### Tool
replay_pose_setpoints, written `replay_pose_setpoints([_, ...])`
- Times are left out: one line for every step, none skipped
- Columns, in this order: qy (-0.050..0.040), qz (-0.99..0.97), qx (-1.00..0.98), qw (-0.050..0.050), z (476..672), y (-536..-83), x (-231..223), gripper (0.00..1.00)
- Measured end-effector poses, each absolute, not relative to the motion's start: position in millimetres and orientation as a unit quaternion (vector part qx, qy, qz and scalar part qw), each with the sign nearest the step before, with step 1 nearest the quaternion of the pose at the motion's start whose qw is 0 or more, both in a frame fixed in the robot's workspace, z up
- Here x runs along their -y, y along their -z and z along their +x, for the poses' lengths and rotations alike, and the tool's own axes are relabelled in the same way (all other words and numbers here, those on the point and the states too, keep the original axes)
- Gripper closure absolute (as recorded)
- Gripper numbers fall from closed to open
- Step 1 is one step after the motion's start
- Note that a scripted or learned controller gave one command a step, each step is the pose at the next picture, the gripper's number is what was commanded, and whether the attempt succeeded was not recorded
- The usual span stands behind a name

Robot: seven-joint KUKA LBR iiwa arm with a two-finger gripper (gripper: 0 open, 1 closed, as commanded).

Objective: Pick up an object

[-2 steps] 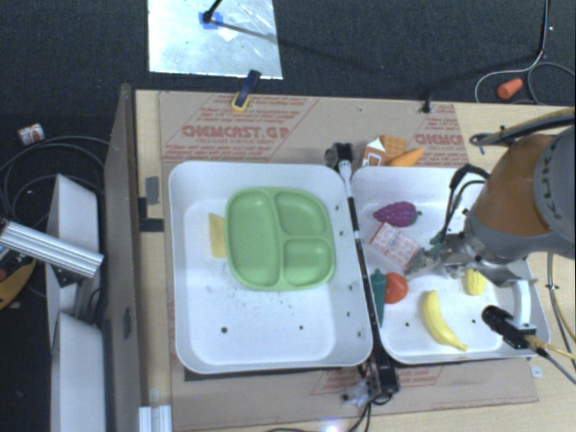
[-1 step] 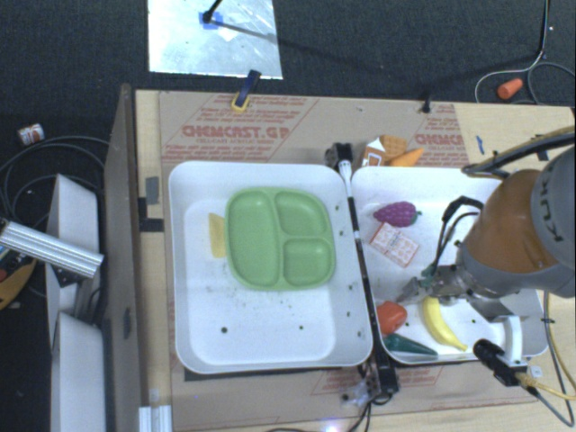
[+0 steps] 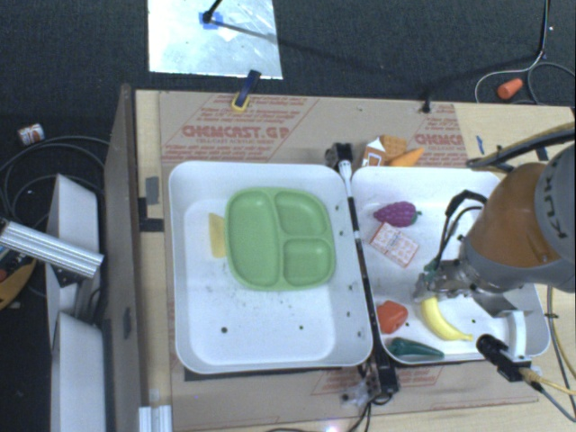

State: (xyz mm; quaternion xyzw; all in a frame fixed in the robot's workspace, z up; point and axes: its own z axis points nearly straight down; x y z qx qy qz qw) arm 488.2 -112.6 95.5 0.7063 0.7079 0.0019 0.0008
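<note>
The right bin [image 3: 468, 183] holds a purple grape-like toy [image 3: 396, 213], a pink-and-white patterned packet [image 3: 394, 244], a red-orange piece [image 3: 392, 316], a yellow banana [image 3: 441, 320] and a dark green vegetable [image 3: 416, 349]. My gripper [image 3: 434, 283] hangs low in this bin, just above the banana's upper end and right of the packet. The grey arm with its orange band [image 3: 508, 228] covers the bin's right part. Nothing shows in the gripper's grasp.
In the left bin [image 3: 193, 241] lies a green divided plate [image 3: 279, 238] with a yellow flat piece [image 3: 217, 235] at its left edge. An orange carrot-like item [image 3: 400, 156] lies behind the bins on the cardboard. Cables run by the arm.
</note>
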Motion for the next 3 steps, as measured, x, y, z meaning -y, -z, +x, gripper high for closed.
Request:
replay_pose_setpoints([-0.0051,0.703,-0.712,0.005,554.6,-190,54,1.00])
replay_pose_setpoints([-0.0006,0.706,-0.708,0.001,549.8,-184,58,0.00])
replay_pose_setpoints([0.0009,0.708,-0.706,0.000,568.1,-112,121,0.00])
